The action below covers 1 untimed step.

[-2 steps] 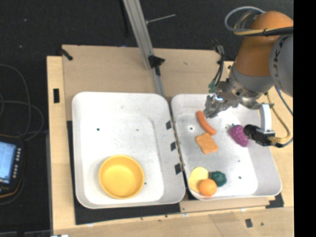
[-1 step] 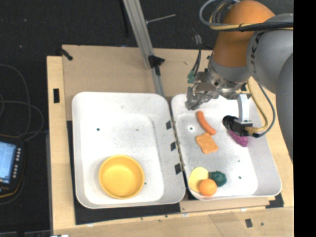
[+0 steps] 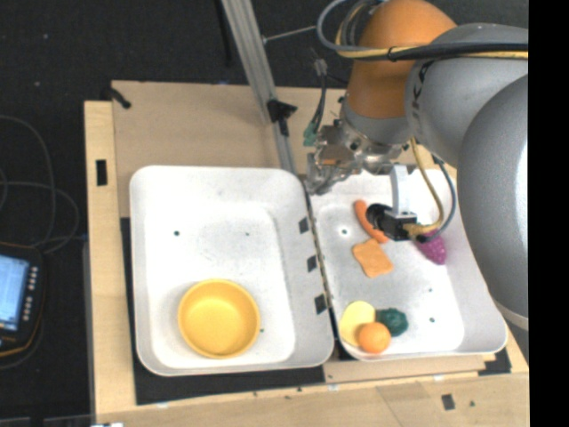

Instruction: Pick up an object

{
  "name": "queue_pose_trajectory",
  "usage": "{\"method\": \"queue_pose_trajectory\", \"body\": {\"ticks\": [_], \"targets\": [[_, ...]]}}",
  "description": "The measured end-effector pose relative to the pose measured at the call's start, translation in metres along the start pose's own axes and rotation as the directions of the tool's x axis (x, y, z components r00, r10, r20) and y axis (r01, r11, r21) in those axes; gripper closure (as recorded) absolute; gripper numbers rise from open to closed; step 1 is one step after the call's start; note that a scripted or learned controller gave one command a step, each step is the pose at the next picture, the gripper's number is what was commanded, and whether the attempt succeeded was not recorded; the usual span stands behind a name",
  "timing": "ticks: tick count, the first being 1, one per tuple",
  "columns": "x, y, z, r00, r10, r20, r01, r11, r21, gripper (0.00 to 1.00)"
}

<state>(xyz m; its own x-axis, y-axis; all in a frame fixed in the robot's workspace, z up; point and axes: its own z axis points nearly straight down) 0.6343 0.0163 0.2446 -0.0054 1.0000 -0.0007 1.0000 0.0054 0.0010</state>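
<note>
My gripper (image 3: pixel 322 178) hangs over the far left corner of the right bin (image 3: pixel 449 314), close to the wall between the two bins. Nothing shows in its grasp. Just right of it and nearer the camera lies a slim orange carrot-like piece (image 3: pixel 365 220). Below that lies a flat orange square (image 3: pixel 372 259). A purple lump (image 3: pixel 434 249) rests toward the right wall. At the bin's near left corner sit a pale yellow disc (image 3: pixel 355 313), an orange ball (image 3: pixel 373 337) and a dark green lump (image 3: pixel 392 320), all bunched together.
The left bin (image 3: pixel 151 189) holds a yellow bowl (image 3: pixel 219 317) at its near side. A slanted metal rail (image 3: pixel 253 56) rises behind the bins. The grey arm (image 3: pixel 484 132) covers the right bin's far right part.
</note>
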Motion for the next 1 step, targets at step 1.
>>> {"method": "queue_pose_trajectory", "body": {"ticks": [1], "targets": [[0.0467,0.0110,0.0103,1.000,0.000,0.000,0.000,1.000,0.000,1.00]]}}
